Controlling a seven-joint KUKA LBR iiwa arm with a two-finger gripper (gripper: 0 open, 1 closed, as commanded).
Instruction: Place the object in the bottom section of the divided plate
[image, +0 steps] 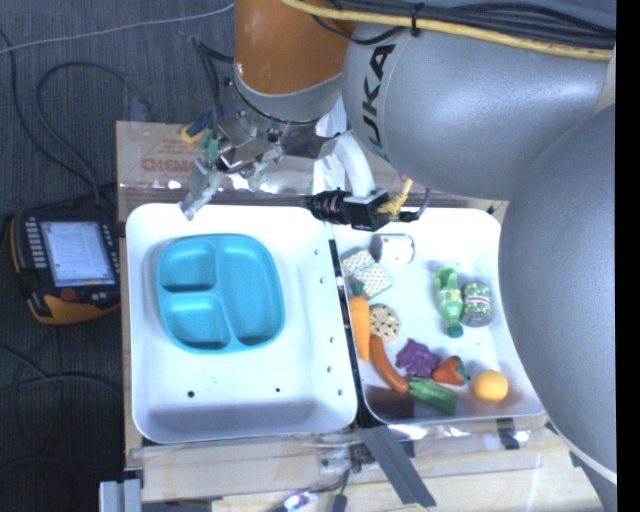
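A blue divided plate (218, 291) lies in the left white bin (170, 395). It has two smaller sections on its left and one long section on its right, and nothing lies in any of them. My gripper (214, 176) hangs over the far left corner of that bin, above and behind the plate, under the orange wrist band. I see no object in it. The toy foods are in the right bin (520, 345): a carrot (359, 318), a cookie (383, 322), purple grapes (417, 356), a green bottle (447, 297) and an orange (489, 386).
The right bin also holds a small can (477, 303), a checkered piece (367, 272), a white cup (397, 248), a sausage (388, 371) and a green vegetable (433, 394). A teach pendant (65, 258) lies left of the bench. The arm's bulk covers the upper right.
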